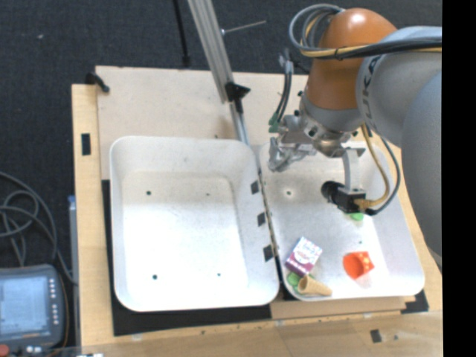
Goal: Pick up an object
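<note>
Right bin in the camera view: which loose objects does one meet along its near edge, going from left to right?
Green piece → purple and white carton → tan cone → orange object, all in the right bin.

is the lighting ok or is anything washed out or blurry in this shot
Camera view: even, soft light; the left white plastic bin is slightly washed out; the small purple-and-white carton and orange plastic piece look soft; the metal two-finger gripper is dim and blurred.

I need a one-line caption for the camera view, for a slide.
KUKA arm's end effector over the right bin, which holds a purple-white carton, an orange piece and a cone.
</note>
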Available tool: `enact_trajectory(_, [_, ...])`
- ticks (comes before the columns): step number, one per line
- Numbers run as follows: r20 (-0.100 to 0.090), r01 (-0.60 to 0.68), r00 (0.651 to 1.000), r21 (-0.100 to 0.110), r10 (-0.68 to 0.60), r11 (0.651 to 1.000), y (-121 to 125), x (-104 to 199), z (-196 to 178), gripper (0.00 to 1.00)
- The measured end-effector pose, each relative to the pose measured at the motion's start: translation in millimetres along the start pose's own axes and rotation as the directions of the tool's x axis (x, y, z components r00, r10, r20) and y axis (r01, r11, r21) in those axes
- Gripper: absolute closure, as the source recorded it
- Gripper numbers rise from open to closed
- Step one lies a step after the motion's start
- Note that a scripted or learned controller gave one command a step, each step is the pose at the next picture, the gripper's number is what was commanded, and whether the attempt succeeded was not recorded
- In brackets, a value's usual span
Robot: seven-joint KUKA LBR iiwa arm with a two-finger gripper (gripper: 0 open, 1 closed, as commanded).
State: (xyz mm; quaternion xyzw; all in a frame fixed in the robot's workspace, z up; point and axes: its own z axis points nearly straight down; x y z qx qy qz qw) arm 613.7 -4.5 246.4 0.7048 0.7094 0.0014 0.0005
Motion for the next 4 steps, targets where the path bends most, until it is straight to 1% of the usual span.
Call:
enact_trajectory(1, [0.001, -0.001, 1.0, 0.0, 0.001, 1.0, 27, 46, 7, 1.0])
enact_trajectory(2, [0.001, -0.001, 1.0, 0.0, 0.001, 1.0, 29, 92, 0, 1.0])
enact_trajectory(3, [0.004, -0.003, 1.0, 0.001, 0.003, 1.0, 46, 93, 7, 1.0])
enact_trajectory(4, [0.004, 0.001, 1.0, 0.002, -0.001, 1.0, 46, 93, 6, 0.0])
